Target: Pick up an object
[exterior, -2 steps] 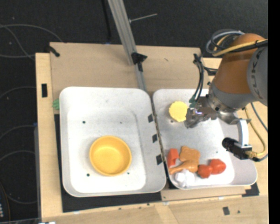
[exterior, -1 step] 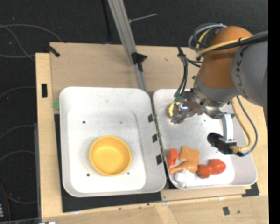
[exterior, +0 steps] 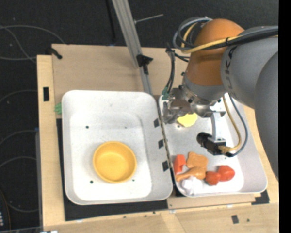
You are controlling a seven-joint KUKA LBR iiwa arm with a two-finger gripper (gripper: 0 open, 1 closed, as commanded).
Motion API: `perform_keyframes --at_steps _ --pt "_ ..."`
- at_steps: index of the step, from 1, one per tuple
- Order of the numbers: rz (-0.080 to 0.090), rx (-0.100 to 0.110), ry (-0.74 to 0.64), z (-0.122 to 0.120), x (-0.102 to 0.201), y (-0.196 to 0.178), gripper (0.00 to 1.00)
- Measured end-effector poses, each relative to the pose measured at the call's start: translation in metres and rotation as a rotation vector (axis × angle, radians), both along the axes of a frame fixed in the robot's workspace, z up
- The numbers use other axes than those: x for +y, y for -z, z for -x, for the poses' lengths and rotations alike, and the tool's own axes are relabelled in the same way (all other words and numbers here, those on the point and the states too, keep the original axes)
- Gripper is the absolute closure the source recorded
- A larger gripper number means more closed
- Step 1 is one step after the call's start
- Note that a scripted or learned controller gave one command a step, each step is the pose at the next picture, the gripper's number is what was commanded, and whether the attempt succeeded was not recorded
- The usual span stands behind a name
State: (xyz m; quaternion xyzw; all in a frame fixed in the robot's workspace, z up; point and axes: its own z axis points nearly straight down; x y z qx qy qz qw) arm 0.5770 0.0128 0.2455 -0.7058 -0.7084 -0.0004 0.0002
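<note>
Yellow piece (exterior: 188, 120): right bin (exterior: 250, 152), far end, just under gripper (exterior: 177, 111). Probably light, smooth plastic; best taken across its edges. Finger state cannot be told.

Yellow bowl (exterior: 114, 161) in white left bin (exterior: 82, 106); red (exterior: 226, 173), orange (exterior: 197, 161), pale yellow (exterior: 187, 120) items, right bin.

The left bin (exterior: 77, 110) offers wide bare floor all around the yellow bowl (exterior: 114, 161) near its front. The right bin (exterior: 250, 174) is tighter: the arm (exterior: 218, 57) overhangs its back half, and an orange, red and white cluster of items (exterior: 201, 170) crowds its front-left corner.
</note>
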Motion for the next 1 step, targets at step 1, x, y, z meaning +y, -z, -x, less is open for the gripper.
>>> perform_keyframes --at_steps 1 --pt "0.000 -0.001 -0.003 -0.0101 0.0415 0.0002 1.00"
